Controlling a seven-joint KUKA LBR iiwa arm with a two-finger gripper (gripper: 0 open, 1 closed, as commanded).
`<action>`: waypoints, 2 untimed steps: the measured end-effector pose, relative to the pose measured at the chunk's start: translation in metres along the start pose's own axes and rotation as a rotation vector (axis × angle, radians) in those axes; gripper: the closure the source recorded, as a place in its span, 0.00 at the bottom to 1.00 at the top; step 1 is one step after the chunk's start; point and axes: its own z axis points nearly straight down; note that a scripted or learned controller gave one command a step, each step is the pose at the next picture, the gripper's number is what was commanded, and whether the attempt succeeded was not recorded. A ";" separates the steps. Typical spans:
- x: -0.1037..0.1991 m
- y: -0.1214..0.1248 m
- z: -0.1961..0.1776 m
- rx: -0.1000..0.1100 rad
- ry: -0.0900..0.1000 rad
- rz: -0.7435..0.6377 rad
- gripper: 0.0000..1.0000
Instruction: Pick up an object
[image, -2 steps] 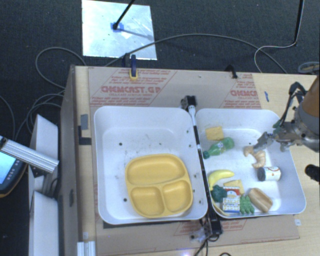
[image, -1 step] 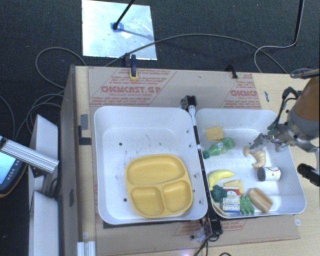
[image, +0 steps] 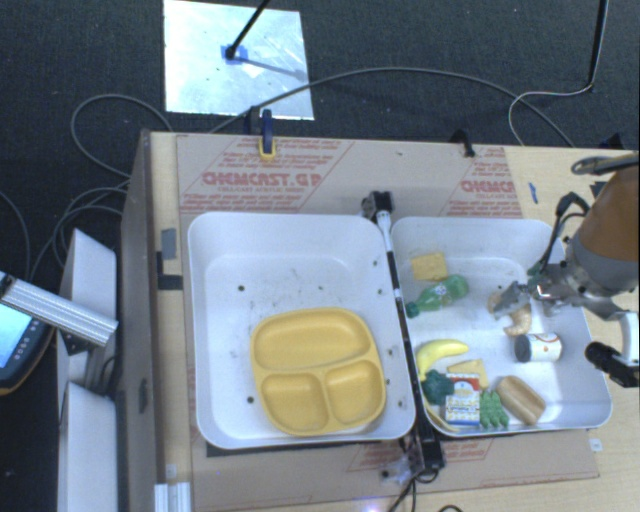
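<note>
The right bin (image: 570, 235) holds several small objects. A yellow block (image: 429, 266) and a green bottle (image: 438, 294) lie at its left. A banana (image: 440, 352), a broccoli piece (image: 436, 386), a small carton (image: 462, 406), a green toy (image: 492, 409) and a bread roll (image: 521, 399) crowd the front. A white cup (image: 539, 347) lies on its side. My gripper (image: 508, 298) hangs low over the bin's middle, just above a beige piece (image: 518, 322). Nothing is visibly held.
The left bin (image: 220, 250) carries a yellow compartment tray (image: 318, 368). The arm (image: 605, 240) reaches in over the right bin's right wall. Cables trail across the dark floor behind the bench, and a clamp (image: 378, 206) sits where the bins meet.
</note>
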 end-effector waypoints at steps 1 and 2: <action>0.013 -0.030 -0.013 -0.001 0.000 0.000 0.00; 0.029 0.041 0.012 -0.007 -0.002 -0.003 0.00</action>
